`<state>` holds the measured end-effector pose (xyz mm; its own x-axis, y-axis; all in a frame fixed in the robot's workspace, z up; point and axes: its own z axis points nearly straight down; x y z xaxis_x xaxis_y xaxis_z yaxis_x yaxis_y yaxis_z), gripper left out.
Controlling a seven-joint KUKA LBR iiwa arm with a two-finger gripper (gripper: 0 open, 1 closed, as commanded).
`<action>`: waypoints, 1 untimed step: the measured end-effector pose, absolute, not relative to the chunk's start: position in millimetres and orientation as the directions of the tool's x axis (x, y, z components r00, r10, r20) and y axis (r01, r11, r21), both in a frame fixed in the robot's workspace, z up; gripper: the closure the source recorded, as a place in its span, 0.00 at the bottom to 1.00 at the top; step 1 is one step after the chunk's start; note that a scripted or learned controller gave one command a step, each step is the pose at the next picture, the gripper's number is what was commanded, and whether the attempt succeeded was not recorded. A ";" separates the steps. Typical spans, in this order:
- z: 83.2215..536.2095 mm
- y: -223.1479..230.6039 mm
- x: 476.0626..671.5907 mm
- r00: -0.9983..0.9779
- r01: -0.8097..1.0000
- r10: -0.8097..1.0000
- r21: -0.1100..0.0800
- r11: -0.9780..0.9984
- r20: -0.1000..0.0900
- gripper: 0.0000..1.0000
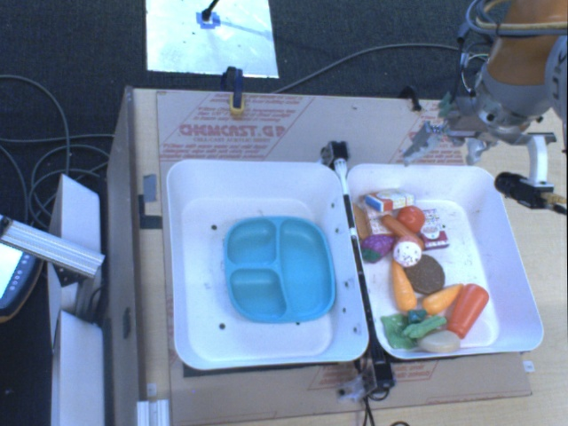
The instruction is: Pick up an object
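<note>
My gripper (432,142) hangs above the right bin's (515,238) far rim, jaw state unclear; the toy food (417,269) lies below, well apart.

The grey arm (524,25) with its orange band enters at the upper right of the frame, its gripper (444,136) hanging low and pointing left.
</note>
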<state>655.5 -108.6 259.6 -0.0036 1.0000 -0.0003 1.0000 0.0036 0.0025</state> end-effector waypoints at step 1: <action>126.7 -95.4 578.7 -0.001 1.000 1.000 0.000 0.001 0.000 0.00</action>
